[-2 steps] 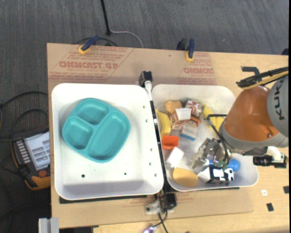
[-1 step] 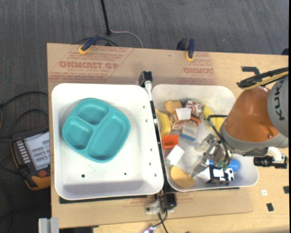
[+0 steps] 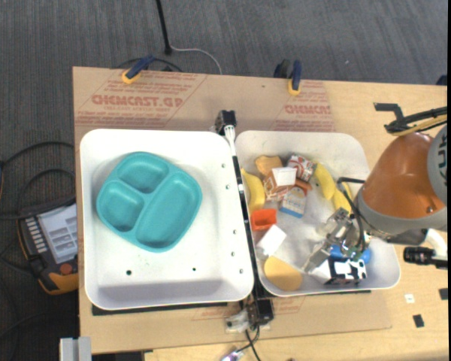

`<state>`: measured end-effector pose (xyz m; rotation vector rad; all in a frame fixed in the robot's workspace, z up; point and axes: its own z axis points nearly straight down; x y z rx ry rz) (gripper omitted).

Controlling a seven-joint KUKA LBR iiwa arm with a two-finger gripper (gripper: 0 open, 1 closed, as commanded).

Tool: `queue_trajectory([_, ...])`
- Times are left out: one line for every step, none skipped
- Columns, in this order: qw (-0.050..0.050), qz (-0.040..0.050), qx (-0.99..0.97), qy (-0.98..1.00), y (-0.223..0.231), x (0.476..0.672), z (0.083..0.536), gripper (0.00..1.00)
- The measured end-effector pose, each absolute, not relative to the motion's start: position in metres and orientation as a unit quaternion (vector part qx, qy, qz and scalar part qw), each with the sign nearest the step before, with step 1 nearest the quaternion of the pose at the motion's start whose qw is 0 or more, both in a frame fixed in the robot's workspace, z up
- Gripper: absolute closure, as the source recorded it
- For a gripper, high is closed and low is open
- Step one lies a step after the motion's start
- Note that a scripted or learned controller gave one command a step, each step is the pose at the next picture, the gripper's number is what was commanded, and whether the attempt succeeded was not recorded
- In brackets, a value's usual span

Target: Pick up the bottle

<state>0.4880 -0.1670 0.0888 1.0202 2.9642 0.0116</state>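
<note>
A small bottle (image 3: 347, 266) with a black-and-white pattern and a blue part lies in the right bin (image 3: 376, 277), close to its near right corner. My gripper (image 3: 327, 244) hangs low in that bin, just up and left of the bottle, at the end of the orange-banded wrist (image 3: 406, 183). Its grey fingers (image 3: 316, 260) are spread open, and I see nothing held between them. The wrist hides the bin's right wall.
The right bin also holds two bananas (image 3: 253, 189), a brown bun (image 3: 268, 164), small cartons (image 3: 293, 190), an orange block (image 3: 264, 218), a white block (image 3: 271, 240) and a yellow wedge (image 3: 283, 273). A teal divided plate (image 3: 149, 200) lies in the left bin (image 3: 105, 284).
</note>
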Motion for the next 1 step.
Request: queue_trajectory([0.008,-0.0004,0.329,0.944,-0.1177,0.4879,0.0892,0.0])
